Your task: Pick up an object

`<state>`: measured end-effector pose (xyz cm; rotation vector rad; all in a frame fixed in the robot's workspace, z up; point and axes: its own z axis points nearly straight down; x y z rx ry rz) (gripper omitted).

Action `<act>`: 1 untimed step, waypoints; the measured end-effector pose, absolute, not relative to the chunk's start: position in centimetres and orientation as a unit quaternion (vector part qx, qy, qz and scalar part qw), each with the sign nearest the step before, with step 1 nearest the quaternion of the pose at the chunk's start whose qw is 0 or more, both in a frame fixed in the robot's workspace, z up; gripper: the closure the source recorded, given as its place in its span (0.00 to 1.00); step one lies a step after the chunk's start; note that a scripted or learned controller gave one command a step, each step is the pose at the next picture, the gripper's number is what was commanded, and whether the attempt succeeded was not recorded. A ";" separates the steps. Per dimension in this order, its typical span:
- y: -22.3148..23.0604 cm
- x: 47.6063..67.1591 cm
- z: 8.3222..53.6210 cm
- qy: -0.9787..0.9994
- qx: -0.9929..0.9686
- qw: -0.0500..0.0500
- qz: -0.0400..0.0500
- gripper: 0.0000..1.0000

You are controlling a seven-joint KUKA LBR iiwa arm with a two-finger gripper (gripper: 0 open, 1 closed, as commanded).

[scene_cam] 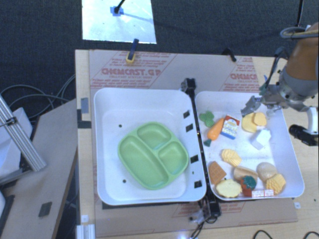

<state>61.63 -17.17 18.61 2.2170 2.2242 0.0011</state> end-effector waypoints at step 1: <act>-18.0 62.0 13.1 0.708 0.707 -0.001 -0.001 0.00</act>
